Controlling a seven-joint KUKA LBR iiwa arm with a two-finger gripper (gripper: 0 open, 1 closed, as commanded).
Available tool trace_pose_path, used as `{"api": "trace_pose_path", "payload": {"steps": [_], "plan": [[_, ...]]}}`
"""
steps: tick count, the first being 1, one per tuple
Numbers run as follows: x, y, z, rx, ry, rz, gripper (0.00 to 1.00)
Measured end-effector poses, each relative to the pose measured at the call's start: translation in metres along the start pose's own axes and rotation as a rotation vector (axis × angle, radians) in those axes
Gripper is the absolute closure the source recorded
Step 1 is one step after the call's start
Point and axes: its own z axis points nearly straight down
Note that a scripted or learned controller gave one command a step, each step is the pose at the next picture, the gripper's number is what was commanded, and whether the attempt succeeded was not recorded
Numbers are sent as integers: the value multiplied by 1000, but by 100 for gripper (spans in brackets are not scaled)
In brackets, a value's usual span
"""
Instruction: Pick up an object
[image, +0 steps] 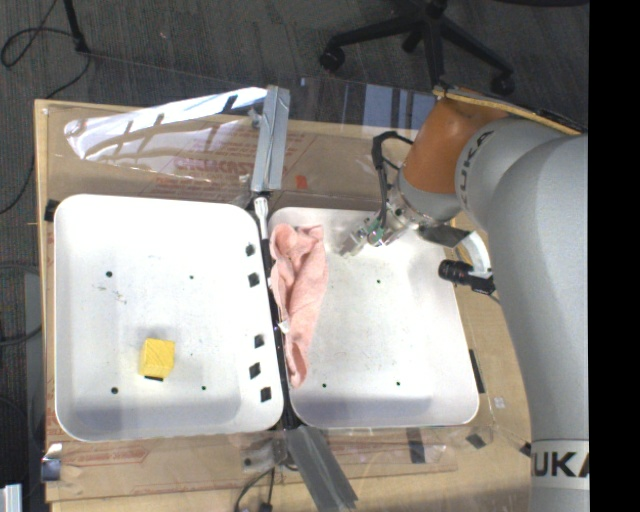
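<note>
A crumpled pink cloth (298, 288) lies along the left wall of the right bin (420, 400), running from its upper left corner down past the middle. A small yellow block (157, 358) rests in the lower left part of the left bin (80, 240). My gripper (362, 237) hangs low over the upper middle of the right bin, just right of the cloth's top end and apart from it. The grey arm with its orange band (440, 150) reaches in from the upper right and covers the bin's right rim.
A metal bar (268, 140) stands upright behind the seam between the bins, with clear plastic sheeting (150, 130) to its left. A black fitting (462, 272) juts from the arm over the right bin. An office chair base (420, 40) sits on the floor beyond the bench.
</note>
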Motion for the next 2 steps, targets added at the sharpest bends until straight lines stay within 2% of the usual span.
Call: {"api": "trace_pose_path", "payload": {"steps": [1, 2], "plan": [[1, 1, 0, -2, 0, -310, 100], [10, -6, 0, -2, -1, -681, 100]]}}
